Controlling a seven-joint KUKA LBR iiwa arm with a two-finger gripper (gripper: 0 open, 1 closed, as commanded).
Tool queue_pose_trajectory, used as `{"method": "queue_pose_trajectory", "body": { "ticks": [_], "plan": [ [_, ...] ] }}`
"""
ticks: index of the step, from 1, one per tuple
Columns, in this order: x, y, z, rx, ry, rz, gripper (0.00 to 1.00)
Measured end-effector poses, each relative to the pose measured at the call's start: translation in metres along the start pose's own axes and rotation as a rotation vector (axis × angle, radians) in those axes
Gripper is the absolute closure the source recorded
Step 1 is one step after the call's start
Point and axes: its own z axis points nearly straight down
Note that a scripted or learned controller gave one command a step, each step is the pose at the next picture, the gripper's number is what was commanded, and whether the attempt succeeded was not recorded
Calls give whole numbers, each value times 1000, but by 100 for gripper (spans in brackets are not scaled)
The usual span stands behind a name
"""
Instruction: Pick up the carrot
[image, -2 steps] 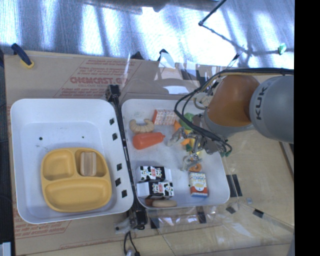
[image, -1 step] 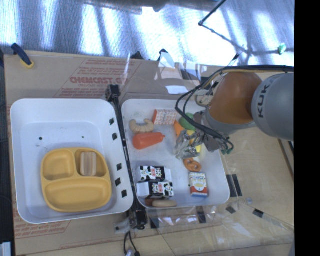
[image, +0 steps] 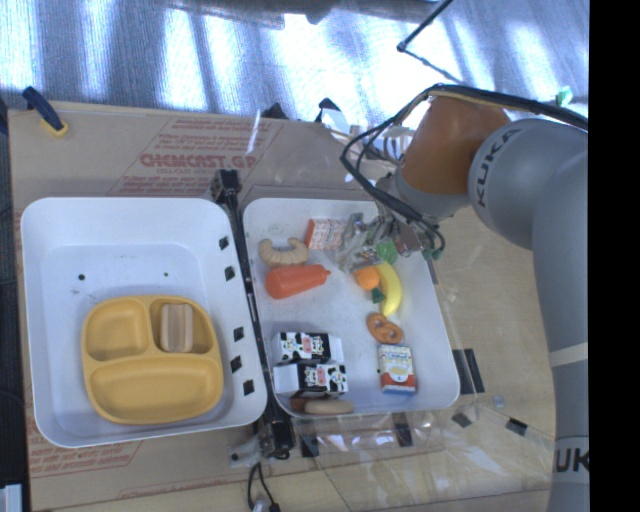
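Cardboard printed with red lettering covers the tabletop (image: 130, 160) beneath two shallow white bins set side by side. Farthest left, the left bin (image: 50, 240) holds a yellow divided plate (image: 150, 358), and a small tan block (image: 176, 327) sits in the plate's upper right compartment.

Across the black hinge, the right bin (image: 440, 340) carries the clutter. Near its upper left lies a pale curved piece (image: 282, 250), and just below it the carrot (image: 296, 281), an orange-red tapered body lying almost level with its thick end toward the left wall. Below, two cow-print cartons (image: 312, 363) stand close together, with a brownish sausage-like piece (image: 325, 406) at the front wall. Further right come a small red-and-white carton (image: 322, 234), a small orange fruit (image: 368, 277) touching a banana (image: 391, 290), a pretzel (image: 384, 328) and a little juice box (image: 397, 369).

At the upper right the hand (image: 385, 242) hangs over the back corner of the right bin, well apart from the carrot; its tip is lost among cables and clutter, so I cannot tell whether it is released or clenched, and nothing shows as grasped.

My guess is that the carrot is a light, rigid plastic toy with a smooth, somewhat slippery skin. Taking it across the thick middle, with the pinch square to its long axis, looks safest; toward the taper it would likely squirt out.
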Motion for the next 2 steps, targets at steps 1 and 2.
{"method": "queue_pose_trajectory", "body": {
  "ticks": [1, 2],
  "plan": [
    [37, 7, 1, -2, 4, -325, 100],
    [-10, 62, -22, -3, 1, -225, 100]
  ]
}}
